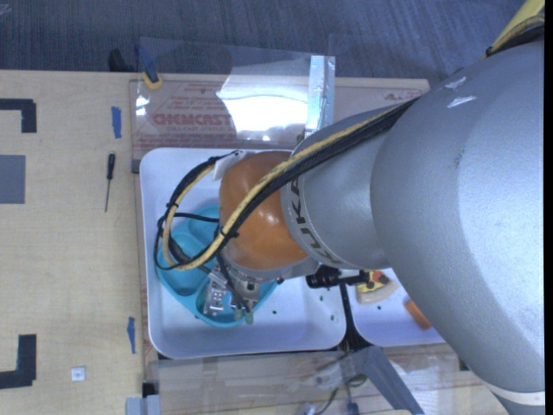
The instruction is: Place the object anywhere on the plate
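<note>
The arm (415, 197) reached low over the plate (177, 284) in the left bin (155, 335), presumably for release. The gripper (226, 299) hid its own state, and any object there; neither could be told.

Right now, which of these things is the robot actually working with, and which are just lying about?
Part of the job:
- turquoise plate in the left bin
- gripper down over that plate

Just lying about:
- screwdriver on the bench
- yellow object in the right bin
- orange piece beside it
</note>
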You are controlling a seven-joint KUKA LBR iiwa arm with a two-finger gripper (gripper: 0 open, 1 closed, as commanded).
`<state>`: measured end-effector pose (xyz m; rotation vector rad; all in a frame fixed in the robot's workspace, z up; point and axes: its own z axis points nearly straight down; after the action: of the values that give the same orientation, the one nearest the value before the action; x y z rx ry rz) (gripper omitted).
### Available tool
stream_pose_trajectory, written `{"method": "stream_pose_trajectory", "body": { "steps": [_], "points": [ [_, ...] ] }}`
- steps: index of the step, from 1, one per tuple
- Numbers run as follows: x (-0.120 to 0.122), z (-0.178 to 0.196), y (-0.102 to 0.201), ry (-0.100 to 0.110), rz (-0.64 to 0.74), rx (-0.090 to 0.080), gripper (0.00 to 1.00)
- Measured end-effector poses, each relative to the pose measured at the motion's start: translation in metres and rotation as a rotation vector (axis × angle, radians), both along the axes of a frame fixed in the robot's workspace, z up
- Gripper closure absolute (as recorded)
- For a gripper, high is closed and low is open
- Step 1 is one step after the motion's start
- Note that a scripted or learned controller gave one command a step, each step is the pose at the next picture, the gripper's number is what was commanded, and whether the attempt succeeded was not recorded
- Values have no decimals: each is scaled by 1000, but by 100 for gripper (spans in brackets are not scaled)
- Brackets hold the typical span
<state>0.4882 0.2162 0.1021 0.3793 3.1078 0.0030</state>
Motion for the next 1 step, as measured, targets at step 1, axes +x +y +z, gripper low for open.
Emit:
{"method": "stream_pose_trajectory", "body": {
  "steps": [1],
  "points": [
    [1,-7,0,-3,322,-11,100]
  ]
}}
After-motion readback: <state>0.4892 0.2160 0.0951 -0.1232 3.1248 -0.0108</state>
